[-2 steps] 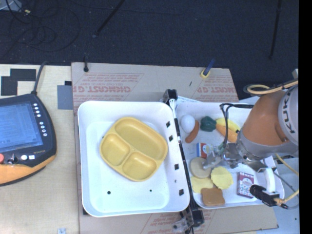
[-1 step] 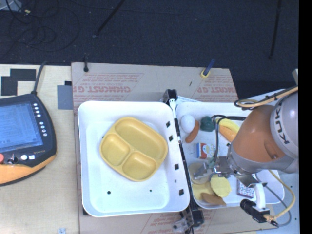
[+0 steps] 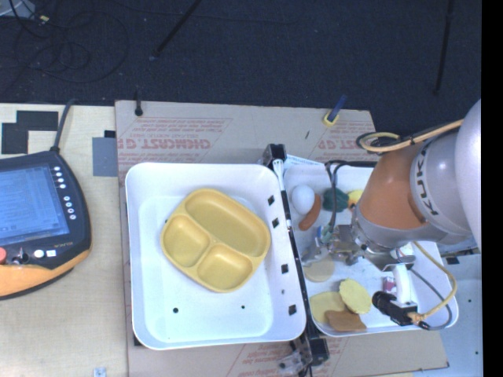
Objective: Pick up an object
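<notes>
a pale tan bench top carries a brown cardboard sheet, and beyond its far edge lies a dark carpeted floor crossed by thin cables. on the bench's left rests a grey handheld control pendant with a blue screen and an orange rim. two shallow white bins sit side by side on the cardboard. the left white bin holds a yellow plastic plate with three compartments, lying flat near its middle. the right white bin holds the loose objects to pick from: at its far end a white egg-shaped piece touching a brown curved piece, with a dark green lump and a small yellow piece just right of them; near the middle a pale beige disc; at the near end two yellow round slices overlapping, with a brown flat piece against them. the gripper hangs low over the middle of the right bin, just beside the beige disc, below the arm's orange band; whether it is apart or together cannot be told, and nothing is seen held in it. red print on the cardboard reads "chemcast gp", upside down, and the letters "ku" show on the grey arm.
</notes>
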